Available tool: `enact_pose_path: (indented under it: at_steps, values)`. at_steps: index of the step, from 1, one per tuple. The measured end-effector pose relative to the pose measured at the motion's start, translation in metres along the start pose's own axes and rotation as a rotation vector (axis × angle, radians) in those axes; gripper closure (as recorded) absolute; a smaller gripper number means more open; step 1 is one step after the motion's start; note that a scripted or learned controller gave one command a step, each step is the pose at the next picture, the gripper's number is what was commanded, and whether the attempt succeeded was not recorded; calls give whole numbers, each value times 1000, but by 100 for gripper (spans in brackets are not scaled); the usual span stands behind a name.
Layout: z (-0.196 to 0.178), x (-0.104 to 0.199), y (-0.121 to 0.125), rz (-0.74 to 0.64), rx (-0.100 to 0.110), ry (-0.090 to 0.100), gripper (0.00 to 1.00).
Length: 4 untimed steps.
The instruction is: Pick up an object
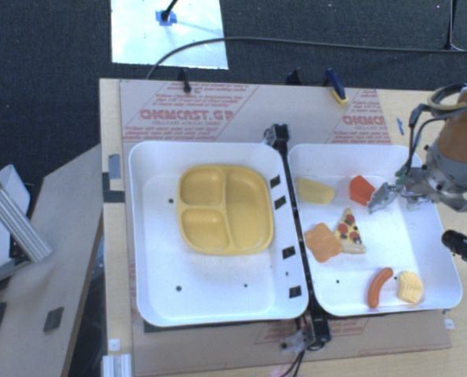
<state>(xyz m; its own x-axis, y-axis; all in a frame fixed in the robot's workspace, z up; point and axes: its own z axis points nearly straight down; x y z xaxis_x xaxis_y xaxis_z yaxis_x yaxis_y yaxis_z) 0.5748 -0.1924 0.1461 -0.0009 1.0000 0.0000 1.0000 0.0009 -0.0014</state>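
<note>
My gripper (394, 199) hangs over the right bin (433, 246), close to its right side and just right of a red block (362, 189). Its fingers are spread apart with nothing between them. Also in this bin are a pale yellow wedge (315, 191), a pizza slice (349, 231), a flat orange piece (322, 243), a red sausage (379, 287) and a small yellow corn-like piece (410, 287). The pizza slice and the orange piece touch each other.
The left bin (158, 289) holds a yellow divided plate (224, 209). A black hinged strip (290, 218) runs between the two bins. The arm's grey body and orange band (459, 144) rise at the right edge. A metal rail (13, 222) lies off the bench at far left.
</note>
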Motion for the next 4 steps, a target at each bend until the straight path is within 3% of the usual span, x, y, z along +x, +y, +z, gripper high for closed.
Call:
enact_pose_path:
  at_steps: [1,2,4]
  values:
    - [62,-3,1,0,1,0,0]
    - [48,-4,3,0,-4,-2,100]
    - [-44,10,9,-5,-7,-2,100]
